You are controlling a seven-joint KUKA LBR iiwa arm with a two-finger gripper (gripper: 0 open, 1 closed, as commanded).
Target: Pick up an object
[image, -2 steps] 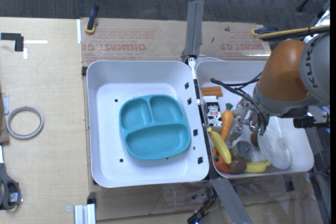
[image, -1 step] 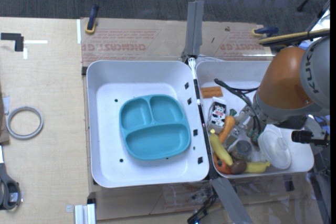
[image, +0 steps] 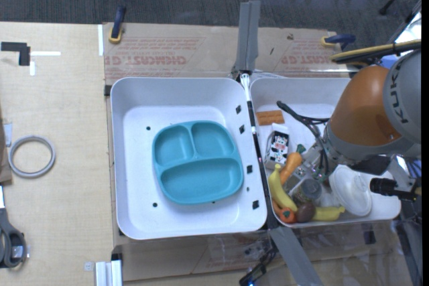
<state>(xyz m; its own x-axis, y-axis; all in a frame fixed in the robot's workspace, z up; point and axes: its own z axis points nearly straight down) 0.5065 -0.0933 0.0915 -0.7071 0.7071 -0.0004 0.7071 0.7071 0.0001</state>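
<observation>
Toy fruit and vegetables, among them a yellow plastic banana (image: pixel 280 188) and an orange carrot (image: pixel 291 166), lie heaped in the right white bin (image: pixel 303 87). The tool (image: pixel 310 179) is low over this heap beside the carrot; I cannot tell its state. A blue divided plate (image: pixel 198 162) sits in the left white bin (image: pixel 127 164).

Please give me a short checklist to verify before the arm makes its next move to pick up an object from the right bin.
1. Gripper is over the right bin, where the objects lie: ok.
2. Objects within reach: a banana, a carrot and a small printed box lie beside the gripper: ok.
3. Fingers open or shut: cannot tell, the wrist and cables cover them.
4. Something already held: cannot tell, nothing shows between the fingers.
5. Target free of its neighbours: not ok, the banana, carrot and other small food items lie crowded together.
6. Left bin ready as a drop place: ok, it holds a blue divided plate lying flat.
</observation>
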